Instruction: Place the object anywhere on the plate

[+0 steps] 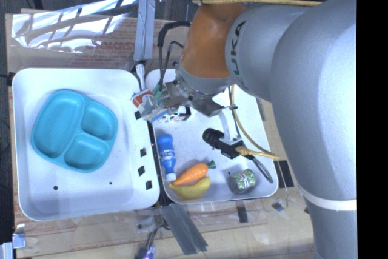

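We see arm over right bin. Blue plate in left bin bare: nothing placed. Banana, carrot, bottle, can lie in right bin. Gripper near divider; jaws' state we cannot tell. Pick and transfer remain.

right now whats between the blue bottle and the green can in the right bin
In the camera view, between the blue bottle and green can lie the carrot and banana.

A robot lab: a KUKA arm over two white bins on a taped bench.
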Action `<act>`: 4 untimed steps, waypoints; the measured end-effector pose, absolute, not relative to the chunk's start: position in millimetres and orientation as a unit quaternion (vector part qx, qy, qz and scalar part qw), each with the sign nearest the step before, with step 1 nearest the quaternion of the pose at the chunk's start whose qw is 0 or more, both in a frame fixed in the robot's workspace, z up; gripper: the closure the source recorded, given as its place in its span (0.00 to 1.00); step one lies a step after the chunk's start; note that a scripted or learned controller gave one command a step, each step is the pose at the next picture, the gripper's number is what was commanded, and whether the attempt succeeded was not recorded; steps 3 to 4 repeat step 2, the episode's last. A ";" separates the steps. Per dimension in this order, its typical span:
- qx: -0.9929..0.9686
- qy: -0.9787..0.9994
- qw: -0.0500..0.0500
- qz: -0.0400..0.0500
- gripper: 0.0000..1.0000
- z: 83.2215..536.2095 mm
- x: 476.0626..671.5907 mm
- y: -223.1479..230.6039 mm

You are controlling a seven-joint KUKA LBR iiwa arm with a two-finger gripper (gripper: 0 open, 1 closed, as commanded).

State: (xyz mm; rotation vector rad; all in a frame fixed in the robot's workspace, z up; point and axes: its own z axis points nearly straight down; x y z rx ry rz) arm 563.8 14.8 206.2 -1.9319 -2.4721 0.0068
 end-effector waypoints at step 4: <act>-0.573 -0.820 0.002 0.002 0.00 205.5 541.6 94.4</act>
